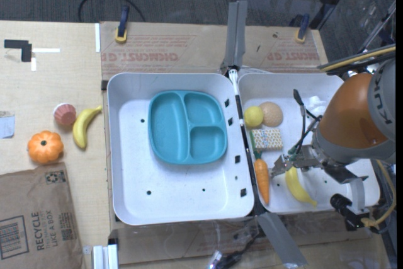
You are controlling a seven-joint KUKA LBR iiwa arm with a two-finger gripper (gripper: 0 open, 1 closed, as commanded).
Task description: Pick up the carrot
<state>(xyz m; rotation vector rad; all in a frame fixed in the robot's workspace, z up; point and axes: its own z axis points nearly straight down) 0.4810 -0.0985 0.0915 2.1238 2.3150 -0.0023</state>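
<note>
Orange-banded arm leans over right bin [352, 81], gripper [281, 164] w/ fingers apart, just right of carrot [262, 181].

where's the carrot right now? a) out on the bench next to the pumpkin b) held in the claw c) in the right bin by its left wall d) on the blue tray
c: the carrot lies on the floor of the right bin, along its left wall, just below the sponge and left of a banana.
</note>
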